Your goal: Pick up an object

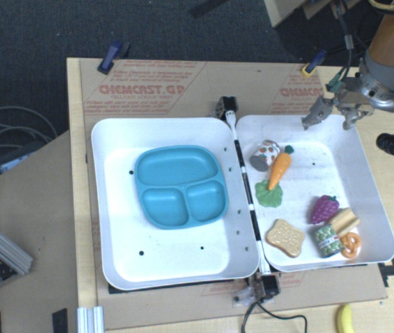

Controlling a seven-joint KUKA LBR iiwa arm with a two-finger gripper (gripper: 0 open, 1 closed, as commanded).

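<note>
gripper [334, 116]: seemingly open, holding nothing | over right bin [370, 179] far rim | carrot [279, 170] well apart

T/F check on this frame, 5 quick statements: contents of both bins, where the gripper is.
1. The blue tray lies in the left bin. True.
2. The carrot is on the blue tray. False: it is in the right bin.
3. The gripper holds the grapes. False: open, over the bin's far edge.
4. The toast lies near the divider. True.
5. The pretzel is in the far corner. False: near corner.
</note>
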